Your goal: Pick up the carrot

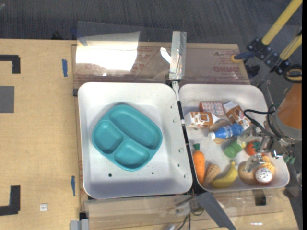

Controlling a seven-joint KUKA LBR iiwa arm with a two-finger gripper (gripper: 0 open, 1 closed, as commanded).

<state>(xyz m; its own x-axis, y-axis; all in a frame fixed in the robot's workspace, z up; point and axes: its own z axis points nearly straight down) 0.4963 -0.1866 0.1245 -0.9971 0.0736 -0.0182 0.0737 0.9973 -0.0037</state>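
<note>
From my seat I use the right bin [276, 183] as landmark. Nearest me, along its front edge, a banana [227, 176] lies curved; the carrot [198, 162] stands just left of it, against the bin's left wall, green top pointing away. The gripper [260, 158] hangs over the bin's right front part, above a brown round thing; how its jaws stand I cannot tell. Further back lie a blue bottle [227, 132] and small cartons [212, 108]. Left of the bin, a teal divided plate [126, 136] sits in its neighbour.
</note>
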